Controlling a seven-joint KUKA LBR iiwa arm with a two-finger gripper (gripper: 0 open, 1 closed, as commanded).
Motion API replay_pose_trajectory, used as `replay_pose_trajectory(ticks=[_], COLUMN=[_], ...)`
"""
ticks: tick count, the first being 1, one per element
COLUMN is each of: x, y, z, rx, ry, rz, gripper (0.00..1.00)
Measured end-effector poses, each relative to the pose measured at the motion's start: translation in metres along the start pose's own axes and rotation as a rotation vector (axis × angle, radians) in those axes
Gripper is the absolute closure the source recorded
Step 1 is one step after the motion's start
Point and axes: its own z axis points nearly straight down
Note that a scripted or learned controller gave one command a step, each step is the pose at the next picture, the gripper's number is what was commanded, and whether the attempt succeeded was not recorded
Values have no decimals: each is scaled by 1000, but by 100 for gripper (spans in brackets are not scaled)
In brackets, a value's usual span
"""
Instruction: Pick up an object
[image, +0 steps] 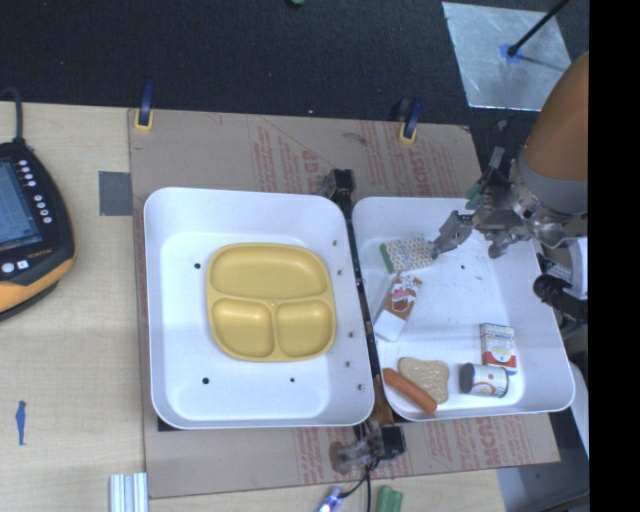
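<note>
Nearest in the right bin (545, 395): a hot dog (411, 391) lying against a bread slice (424, 375) on the near-left corner, a small can (484, 379) on its side just right of them, a small carton (497, 346) touching behind it. Mid-bin, by the left wall: a red-and-white packet (399, 298). Farther: a patterned pouch (408, 252) w/ a green stick (386, 258) just beside its left edge. The hand (448, 236) hung just right of the pouch, low over the bin floor, prob. lined up to take it as the task's object; nothing sat between its tips, and open vs. closed could not be told. Left bin (170, 330) held a yellow divided tray (271, 300). A pendant (28, 230) lay at far left on the surface (70, 380).
</note>
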Motion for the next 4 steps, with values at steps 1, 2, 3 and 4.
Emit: replay_pose_trajectory(ticks=[1, 2, 3, 4], x=[3, 14, 11, -9], y=[10, 7, 1, 56], z=[110, 129, 134, 145], rx=[1, -17, -29, -1], ry=[-2, -2, -4, 1], rz=[-1, 2, 0, -1], gripper=[0, 0, 0, 0])
